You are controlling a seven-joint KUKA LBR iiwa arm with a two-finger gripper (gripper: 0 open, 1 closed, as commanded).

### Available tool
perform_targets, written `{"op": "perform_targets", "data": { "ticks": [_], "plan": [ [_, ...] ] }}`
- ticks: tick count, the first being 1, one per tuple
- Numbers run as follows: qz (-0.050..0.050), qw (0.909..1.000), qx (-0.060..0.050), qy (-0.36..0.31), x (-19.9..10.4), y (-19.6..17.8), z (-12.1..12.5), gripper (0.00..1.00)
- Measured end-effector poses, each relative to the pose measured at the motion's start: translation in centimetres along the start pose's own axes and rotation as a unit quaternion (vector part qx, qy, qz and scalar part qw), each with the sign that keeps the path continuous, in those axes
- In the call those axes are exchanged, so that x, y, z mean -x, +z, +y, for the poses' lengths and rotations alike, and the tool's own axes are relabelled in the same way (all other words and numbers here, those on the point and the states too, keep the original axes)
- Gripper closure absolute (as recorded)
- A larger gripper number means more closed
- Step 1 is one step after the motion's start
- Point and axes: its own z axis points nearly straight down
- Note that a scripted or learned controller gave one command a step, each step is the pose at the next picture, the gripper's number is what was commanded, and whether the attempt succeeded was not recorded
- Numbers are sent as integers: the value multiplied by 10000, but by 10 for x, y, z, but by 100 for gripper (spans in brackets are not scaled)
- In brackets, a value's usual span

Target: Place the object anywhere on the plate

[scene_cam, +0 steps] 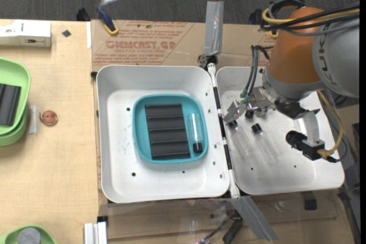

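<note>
Plate (141, 123), teal and square, sits in the left bin (114, 174) with a black ridged insert (167, 131) on it. Along the insert's right edge lies the clear tube (195, 133) with a dark cap, fully on the plate. My gripper (240, 114) hangs over the right bin (286, 177), well apart from the tube; I cannot tell how wide it stands, and I see nothing in it.

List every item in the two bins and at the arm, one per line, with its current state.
Blue plate: flat in the left bin, carrying a black ridged insert.
Clear tube: lying on the plate's right side, dark cap toward the front.
Left bin: holds the plate.
Right bin: under the arm.
Gripper: low over the right bin's left part.
</note>
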Motion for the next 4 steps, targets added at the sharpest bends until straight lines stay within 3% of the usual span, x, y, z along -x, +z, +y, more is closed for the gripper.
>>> {"op": "perform_targets", "data": {
  "ticks": [1, 3, 4],
  "plan": [
    [-2, 9997, 8, -246, 53, -30, 42, 0],
    [-1, 9949, 4, 1013, 150, -230, 55, 0],
    [1, 9945, 1, 1051, 224, -250, 68, 0]
  ]
}}
